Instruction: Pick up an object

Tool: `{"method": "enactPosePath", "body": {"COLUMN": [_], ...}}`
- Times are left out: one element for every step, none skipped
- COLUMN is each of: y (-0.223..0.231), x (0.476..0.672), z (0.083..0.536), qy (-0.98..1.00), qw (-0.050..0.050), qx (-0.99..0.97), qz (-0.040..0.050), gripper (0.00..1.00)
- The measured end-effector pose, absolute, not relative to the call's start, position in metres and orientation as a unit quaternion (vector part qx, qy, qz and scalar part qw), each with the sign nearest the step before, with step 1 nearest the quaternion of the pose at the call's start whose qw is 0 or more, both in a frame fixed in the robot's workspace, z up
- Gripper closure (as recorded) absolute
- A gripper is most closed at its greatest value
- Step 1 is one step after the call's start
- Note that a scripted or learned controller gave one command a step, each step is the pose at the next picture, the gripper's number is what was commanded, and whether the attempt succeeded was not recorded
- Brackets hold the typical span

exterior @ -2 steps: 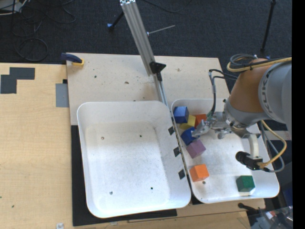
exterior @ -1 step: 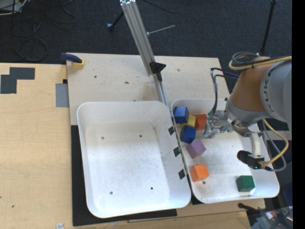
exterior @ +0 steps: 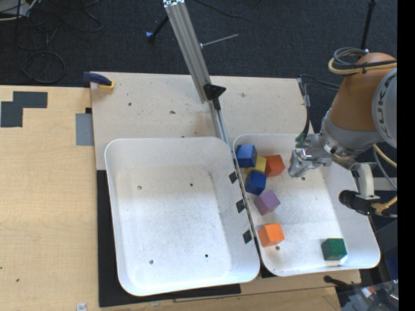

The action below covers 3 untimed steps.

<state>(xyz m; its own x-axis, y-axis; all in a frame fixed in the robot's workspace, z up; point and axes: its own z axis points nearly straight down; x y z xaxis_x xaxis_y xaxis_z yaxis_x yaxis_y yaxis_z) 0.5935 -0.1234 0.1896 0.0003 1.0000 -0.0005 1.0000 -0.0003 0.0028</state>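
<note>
The right bin holds several blocks. Two blue cubes, a yellow block and an orange-red block cluster at its upper left. Lower down lie a purple block and an orange cube, and a green cube rests near the front right corner. My gripper hangs over the bin's upper middle, just right of the orange-red block. No block shows between its fingers.
The left bin stands beside the right one, with black clips along the shared wall. A slanted aluminium bar rises behind the bins. A blue and yellow clamp lies at the bench's back left.
</note>
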Motion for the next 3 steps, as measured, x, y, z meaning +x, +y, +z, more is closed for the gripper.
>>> {"method": "enactPosePath", "body": {"y": [-0.121,-0.123,-0.076], "x": [0.597,0.597,0.601], "z": [0.253,0.278,0.26], "qy": [0.707,0.707,0.708], "qw": [0.002,0.0,-0.002], "qx": [0.707,0.707,0.706], "qz": [0.0013,0.0002,-0.0008], "gripper": [1.0,1.0,1.0]}}
